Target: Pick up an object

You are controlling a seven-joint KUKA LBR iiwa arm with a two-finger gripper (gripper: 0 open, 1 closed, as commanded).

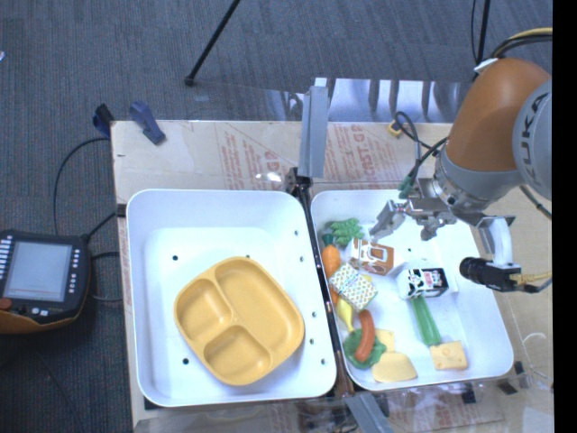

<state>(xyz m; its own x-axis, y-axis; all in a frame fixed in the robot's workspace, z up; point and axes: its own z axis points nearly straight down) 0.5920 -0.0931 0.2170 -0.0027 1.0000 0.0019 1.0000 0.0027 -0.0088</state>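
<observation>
My gripper (408, 221) hangs over the back of the right bin (491, 332), fingers spread open and nothing between them. Just below and left of it lies a small brown and white box (372, 257). A black and white milk carton (424, 281) sits below the gripper, with a green stick (427, 323) reaching toward the front. Along the bin's left side are a green leafy toy (343, 233), an orange carrot (331, 260), a checkered box (352, 287), a red sausage (364, 337) and yellow cheese pieces (394, 368).
The left bin (162, 233) holds a yellow divided plate (239, 318). A cheese cube (448, 356) lies at the right bin's front right. A grey post (313, 133) stands behind the bins' shared wall. A teach pendant (38, 278) rests off the bench at left.
</observation>
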